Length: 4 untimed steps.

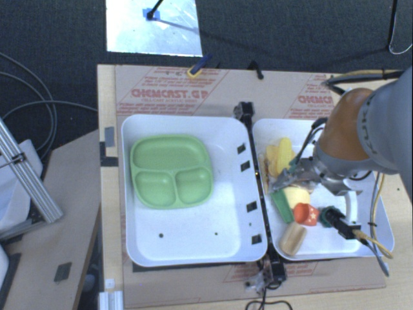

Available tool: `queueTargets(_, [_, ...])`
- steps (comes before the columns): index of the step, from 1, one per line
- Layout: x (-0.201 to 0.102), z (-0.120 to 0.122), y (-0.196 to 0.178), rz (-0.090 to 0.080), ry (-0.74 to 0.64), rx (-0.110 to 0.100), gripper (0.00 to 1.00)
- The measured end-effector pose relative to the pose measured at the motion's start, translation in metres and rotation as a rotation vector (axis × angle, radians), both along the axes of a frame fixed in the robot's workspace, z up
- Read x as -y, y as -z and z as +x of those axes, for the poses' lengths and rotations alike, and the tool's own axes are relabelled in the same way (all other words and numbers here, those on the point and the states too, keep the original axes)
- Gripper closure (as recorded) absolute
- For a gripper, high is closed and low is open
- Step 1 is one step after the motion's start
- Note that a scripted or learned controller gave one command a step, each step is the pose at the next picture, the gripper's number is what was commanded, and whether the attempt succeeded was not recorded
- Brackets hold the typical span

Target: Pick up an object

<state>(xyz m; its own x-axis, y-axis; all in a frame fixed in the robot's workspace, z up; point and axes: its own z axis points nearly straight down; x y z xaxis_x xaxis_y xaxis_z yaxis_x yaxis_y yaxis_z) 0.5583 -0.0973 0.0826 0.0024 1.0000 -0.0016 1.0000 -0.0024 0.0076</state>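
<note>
Down in the right bin [387, 228], toward the bench's right edge, we set our jaws [279, 181] among a tight cluster: yellow toy [280, 155], green piece [282, 206], red piece [306, 214], tan block [292, 239]. Whether they are spread or pressed together, we cannot tell. Crowding could make us nudge neighbours or pinch two at once
</note>
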Motion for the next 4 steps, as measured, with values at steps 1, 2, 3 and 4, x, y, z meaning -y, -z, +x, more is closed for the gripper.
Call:
queueTargets(1, [-0.001, 0.003, -0.017, -0.005, -0.004, 0.010, 1.00])
queueTargets(2, [-0.001, 0.003, -0.027, -0.004, -0.004, 0.011, 1.00])
queueTargets(3, [0.018, 0.049, -0.005, 0.002, -0.008, -0.003, 1.00])
queueTargets(4, [0.018, 0.050, -0.018, 0.000, -0.011, 0.004, 1.00])
